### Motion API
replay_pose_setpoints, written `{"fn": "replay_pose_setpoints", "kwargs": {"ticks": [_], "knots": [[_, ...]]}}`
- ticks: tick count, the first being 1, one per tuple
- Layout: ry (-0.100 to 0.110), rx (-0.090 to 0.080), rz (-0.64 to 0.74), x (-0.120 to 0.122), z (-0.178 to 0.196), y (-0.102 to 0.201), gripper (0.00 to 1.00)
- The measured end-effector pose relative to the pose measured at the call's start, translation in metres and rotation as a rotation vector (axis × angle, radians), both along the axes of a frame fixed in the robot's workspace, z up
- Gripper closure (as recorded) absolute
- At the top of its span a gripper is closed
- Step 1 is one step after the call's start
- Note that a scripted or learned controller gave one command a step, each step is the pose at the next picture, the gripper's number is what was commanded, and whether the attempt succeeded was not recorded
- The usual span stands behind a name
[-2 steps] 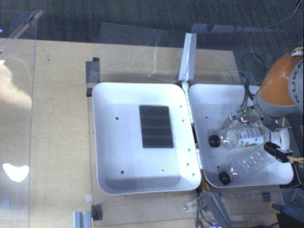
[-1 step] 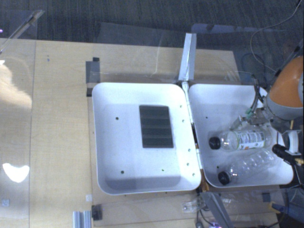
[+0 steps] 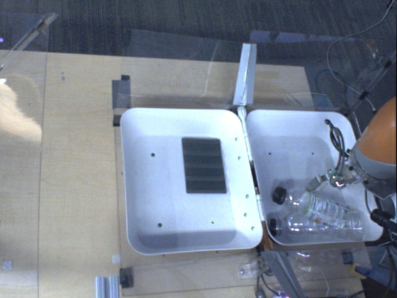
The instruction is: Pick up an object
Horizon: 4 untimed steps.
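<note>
Over right bin (image 3: 291, 135), your hand (image 3: 329, 180) sits just above clear plastic bottles (image 3: 316, 216); finger state unreadable.

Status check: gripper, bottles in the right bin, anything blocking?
Gripper low in right white bin, fingers unreadable. Two clear plastic bottles with black caps lying beside it, not visibly grasped. Dark ribbed rectangular pad in left white bin, out of the way.
</note>
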<state>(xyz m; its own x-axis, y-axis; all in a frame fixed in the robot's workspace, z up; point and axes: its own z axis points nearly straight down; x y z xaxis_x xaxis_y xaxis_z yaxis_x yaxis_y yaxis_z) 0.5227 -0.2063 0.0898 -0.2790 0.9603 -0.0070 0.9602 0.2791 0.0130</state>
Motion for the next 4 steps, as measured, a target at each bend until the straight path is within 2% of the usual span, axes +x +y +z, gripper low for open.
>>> {"fn": "replay_pose_setpoints", "kwargs": {"ticks": [1, 2, 3, 4], "knots": [[0.002, 0.002, 0.064, 0.086, -0.001, 0.060, 0.00], [0.002, 0.001, 0.145, 0.026, 0.000, 0.097, 0.00], [-0.010, 0.000, 0.146, 0.030, 0.013, 0.098, 1.00], [-0.009, 0.000, 0.146, 0.030, 0.013, 0.098, 0.00]]}}
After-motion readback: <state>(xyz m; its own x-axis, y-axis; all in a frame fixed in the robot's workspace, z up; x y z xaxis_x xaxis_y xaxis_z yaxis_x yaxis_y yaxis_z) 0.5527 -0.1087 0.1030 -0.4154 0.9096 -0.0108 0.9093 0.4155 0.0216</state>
